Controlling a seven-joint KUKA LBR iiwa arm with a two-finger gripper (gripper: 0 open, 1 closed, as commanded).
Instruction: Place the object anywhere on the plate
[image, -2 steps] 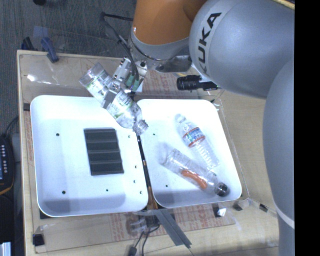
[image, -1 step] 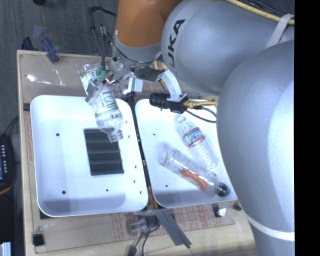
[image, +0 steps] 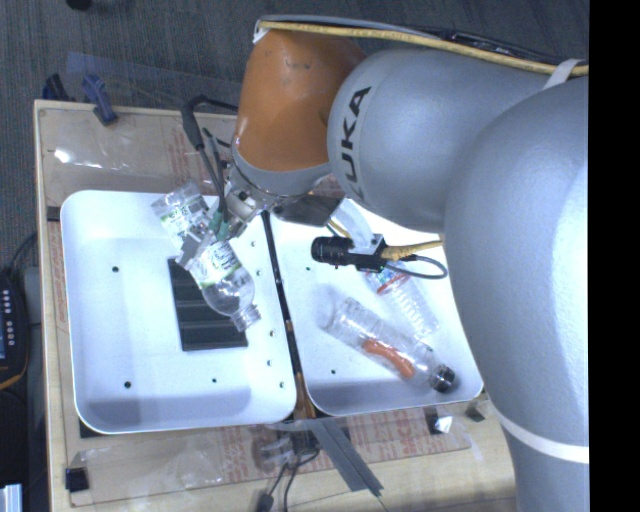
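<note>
Over the left bin (image: 100, 300), we see the gripper (image: 222, 222) at a clear bottle (image: 222, 275) lying across the black plate's (image: 205, 315) right edge, grip indiscernible, open floor leftward.

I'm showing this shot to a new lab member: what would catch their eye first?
The huge grey KUKA arm with its orange band fills the right and top of the view, reaching over the bins. Below its wrist, a clear plastic bottle hangs over a dark ribbed plate in the left bin. Another clear bottle lies in the right bin.
</note>
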